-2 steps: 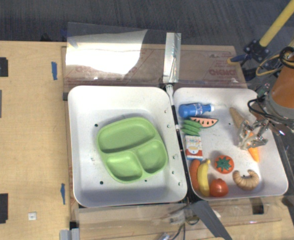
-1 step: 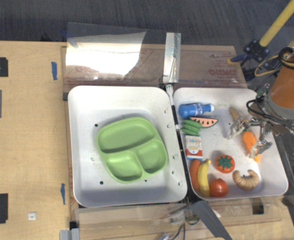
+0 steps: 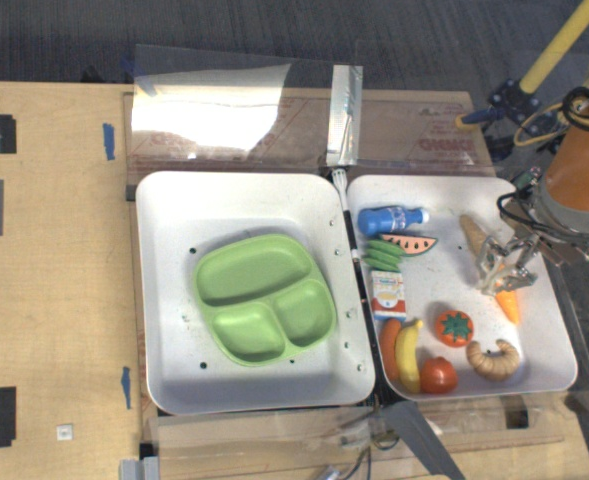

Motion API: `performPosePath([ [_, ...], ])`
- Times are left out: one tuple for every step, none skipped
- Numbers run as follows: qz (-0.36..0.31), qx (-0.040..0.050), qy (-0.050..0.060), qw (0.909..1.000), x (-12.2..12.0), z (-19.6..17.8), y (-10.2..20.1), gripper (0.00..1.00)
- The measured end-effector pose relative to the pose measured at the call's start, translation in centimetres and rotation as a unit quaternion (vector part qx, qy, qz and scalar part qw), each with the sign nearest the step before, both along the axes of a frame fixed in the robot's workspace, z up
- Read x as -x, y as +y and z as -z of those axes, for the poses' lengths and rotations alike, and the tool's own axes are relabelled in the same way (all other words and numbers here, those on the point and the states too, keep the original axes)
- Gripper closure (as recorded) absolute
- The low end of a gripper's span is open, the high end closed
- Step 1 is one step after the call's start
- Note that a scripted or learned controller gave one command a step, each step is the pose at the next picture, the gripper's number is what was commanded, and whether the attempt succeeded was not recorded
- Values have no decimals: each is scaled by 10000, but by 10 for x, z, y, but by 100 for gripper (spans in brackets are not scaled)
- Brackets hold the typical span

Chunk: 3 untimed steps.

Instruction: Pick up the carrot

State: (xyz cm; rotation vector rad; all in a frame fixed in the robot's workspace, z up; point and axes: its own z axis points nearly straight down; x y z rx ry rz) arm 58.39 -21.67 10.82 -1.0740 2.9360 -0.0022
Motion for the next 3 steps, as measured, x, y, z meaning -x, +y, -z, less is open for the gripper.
performPosePath([
  [0,-4,5,10000,0,1,0,0],
  [530,7,37,9986,9,19,1,0],
  [2520,-8,24,9677,45,19,-6,0],
])
